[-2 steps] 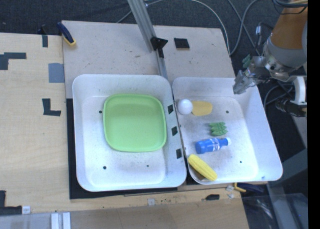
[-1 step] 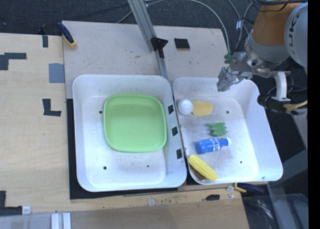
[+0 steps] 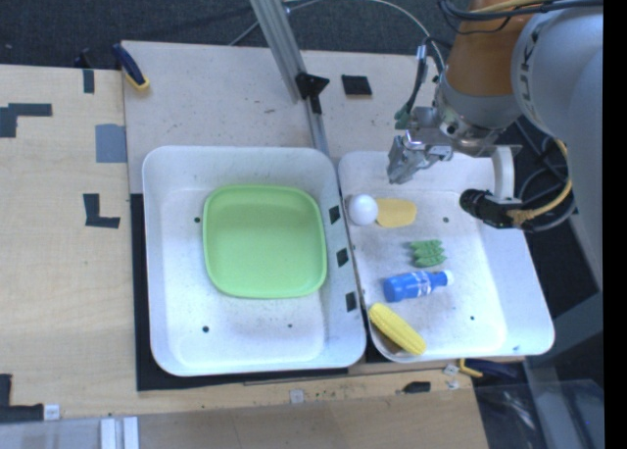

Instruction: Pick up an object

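objects for picking lay in the right bin [image 3: 509,324]: a white ball [image 3: 363,209] at its far left, touching or just beside a flat yellow piece [image 3: 397,213] to its right; a small green leafy item [image 3: 427,252] nearer the middle; a blue bottle [image 3: 414,285] with a white cap lying on its side just near of that; and a yellow corn cob [image 3: 397,328] at the near left corner, tilted along the rim. any label on the bottle was too small to read. the left bin [image 3: 167,271] held a light green square plate [image 3: 265,241], lying flat. the gripper [image 3: 404,169] hung over the far left part of the right bin, just far and right of the ball and the yellow piece, pointing down, with nothing seen between its fingers; whether they were spread or closed could not be told. part of a letter showed on the grey arm [image 3: 558,55] beside its orange band, not enough to read. a yellow-and-blue clamp [image 3: 131,68] sat at the far left corner of the bench board [image 3: 216,94].
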Available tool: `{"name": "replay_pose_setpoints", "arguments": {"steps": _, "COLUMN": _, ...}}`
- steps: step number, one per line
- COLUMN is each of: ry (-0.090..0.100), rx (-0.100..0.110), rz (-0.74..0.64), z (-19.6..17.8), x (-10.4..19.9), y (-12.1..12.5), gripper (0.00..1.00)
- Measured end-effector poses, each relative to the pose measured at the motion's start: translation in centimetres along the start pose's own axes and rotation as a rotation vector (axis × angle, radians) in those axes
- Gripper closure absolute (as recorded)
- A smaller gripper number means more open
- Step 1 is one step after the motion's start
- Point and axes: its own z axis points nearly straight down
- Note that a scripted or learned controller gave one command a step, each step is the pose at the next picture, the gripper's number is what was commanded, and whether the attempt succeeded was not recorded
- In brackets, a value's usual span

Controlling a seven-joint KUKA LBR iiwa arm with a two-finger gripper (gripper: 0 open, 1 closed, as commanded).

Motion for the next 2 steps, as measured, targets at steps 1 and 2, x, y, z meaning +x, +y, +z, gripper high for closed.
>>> {"name": "replay_pose_setpoints", "arguments": {"steps": 1, "ry": 0.000, "rx": -0.001, "rz": -0.001, "z": -0.5, "x": 5.2, "y": 0.0, "gripper": 1.00}}
{"name": "replay_pose_setpoints", "arguments": {"steps": 2, "ry": 0.000, "rx": -0.001, "rz": 0.000, "z": -0.1, "x": 11.1, "y": 1.5, "gripper": 1.00}}
